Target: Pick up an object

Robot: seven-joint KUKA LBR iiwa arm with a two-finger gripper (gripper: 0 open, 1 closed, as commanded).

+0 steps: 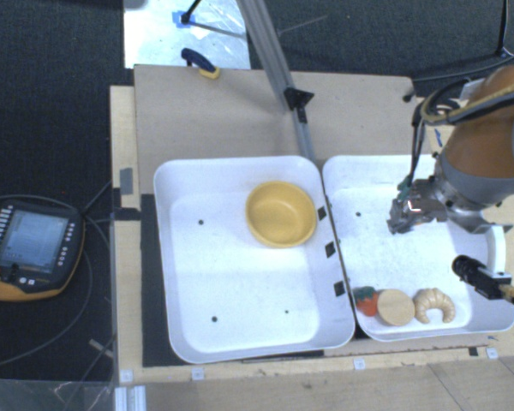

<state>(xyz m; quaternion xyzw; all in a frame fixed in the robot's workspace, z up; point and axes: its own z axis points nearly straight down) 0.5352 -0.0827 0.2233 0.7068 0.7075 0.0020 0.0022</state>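
- End effector (404,216): you see it above the right bin (373,178), over that bin's bare middle floor, with the grey and orange arm (488,144) coming in from your right. You cannot tell whether it is open or closed, and nothing shows in its grip.
- Croissant (435,305): pale brown, lying at the right bin's near edge, well apart from the end effector.
- Round tan disc (395,307): just beside the croissant, on its left, touching or nearly so.
- Small red and green item (365,299): at the disc's left, pressed into the bin's near-left corner; too small for you to identify.
- Yellow bowl (280,213): upright in the left bin (188,255), toward its far right corner, near the wall between the bins.
- Black cylinder part (473,274): attached at the arm's side, hanging over the right bin's right rim, near the croissant.
- Teach pendant (30,248): on the dark floor to your left, off the counter (223,110).
- Metal pole (270,50): slants across the counter's far side toward the bins.
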